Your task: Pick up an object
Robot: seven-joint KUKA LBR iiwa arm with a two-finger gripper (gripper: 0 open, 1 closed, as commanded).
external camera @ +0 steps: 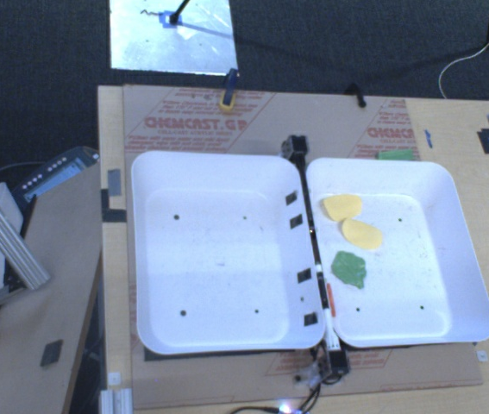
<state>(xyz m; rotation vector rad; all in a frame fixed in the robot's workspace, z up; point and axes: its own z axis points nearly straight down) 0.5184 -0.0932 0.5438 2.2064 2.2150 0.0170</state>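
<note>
White plastic forms the two shallow bins we see side by side on the bench; the left bin [218, 248] and the right bin [451, 257] meet along a dark seam of clips down the middle. We find the things to be picked all in the right bin, gathered in its left half near that seam; a pale yellow piece [342, 206] lies nearest the far wall, a second yellow piece [362, 234] sits just beside it and slightly nearer us, and a green crumpled piece [349, 268] rests nearer still, apart from the yellows. We see a thin orange-red sliver [330, 298] lying along the seam edge just below the green piece. Small dark holes dot the floors of both bins. We note that the bins stand on a brown board [192, 123] printed with red lettering, which itself lies on the pale wooden bench [54, 317]. Beyond the board a shiny metal sheet [173, 24] lies on dark carpet; a white cable [468, 54] curls at the upper right. We cannot tell the state of the fingers from what we see.
</note>
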